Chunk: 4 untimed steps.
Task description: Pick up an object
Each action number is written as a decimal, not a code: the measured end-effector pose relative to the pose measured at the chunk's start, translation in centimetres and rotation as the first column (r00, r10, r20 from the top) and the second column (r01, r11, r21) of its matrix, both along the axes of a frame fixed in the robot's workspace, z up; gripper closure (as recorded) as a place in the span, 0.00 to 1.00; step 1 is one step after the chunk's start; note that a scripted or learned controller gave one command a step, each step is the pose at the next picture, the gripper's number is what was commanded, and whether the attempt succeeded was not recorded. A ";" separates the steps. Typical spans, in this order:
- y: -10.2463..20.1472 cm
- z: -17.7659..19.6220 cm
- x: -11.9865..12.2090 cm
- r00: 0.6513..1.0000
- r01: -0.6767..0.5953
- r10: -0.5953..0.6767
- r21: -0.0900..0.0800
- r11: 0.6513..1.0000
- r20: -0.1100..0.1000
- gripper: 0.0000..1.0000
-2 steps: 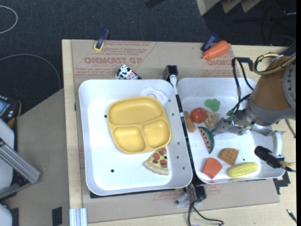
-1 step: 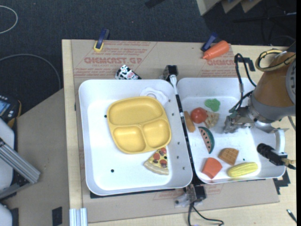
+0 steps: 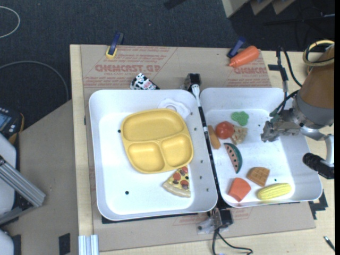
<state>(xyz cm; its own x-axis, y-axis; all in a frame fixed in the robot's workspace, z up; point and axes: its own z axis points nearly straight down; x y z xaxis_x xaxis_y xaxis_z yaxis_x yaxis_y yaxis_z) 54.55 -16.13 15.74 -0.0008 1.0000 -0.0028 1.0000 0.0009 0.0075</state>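
I read red "CHEMCAST GP" print on the brown cardboard-covered table (image 3: 127, 67). End effector (image 3: 267, 133) over right white bin (image 3: 297, 158); grip state: cannot tell.

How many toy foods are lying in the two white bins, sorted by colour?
Red: 2, the tomato and the watermelon slice
Orange: 1, the orange block
Yellow: 2, the corn cob and the pizza slice
Green: 1, the green piece
Brown or tan: 3, the waffle, the hot dog and the tan piece
Total: 9
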 end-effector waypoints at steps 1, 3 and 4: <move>-0.5 6.3 0.4 1.000 0.000 0.000 -0.001 1.000 0.001 1.00; 4.9 7.3 -2.2 1.000 -0.004 0.004 0.006 1.000 -0.011 1.00; 9.1 7.0 -3.4 1.000 -0.003 0.003 0.006 1.000 -0.011 1.00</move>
<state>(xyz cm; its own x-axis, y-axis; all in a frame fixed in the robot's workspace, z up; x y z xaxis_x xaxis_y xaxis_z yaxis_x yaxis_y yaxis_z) 51.15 -7.02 22.73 -0.0040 1.0000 0.0030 1.0000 0.0040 -0.0038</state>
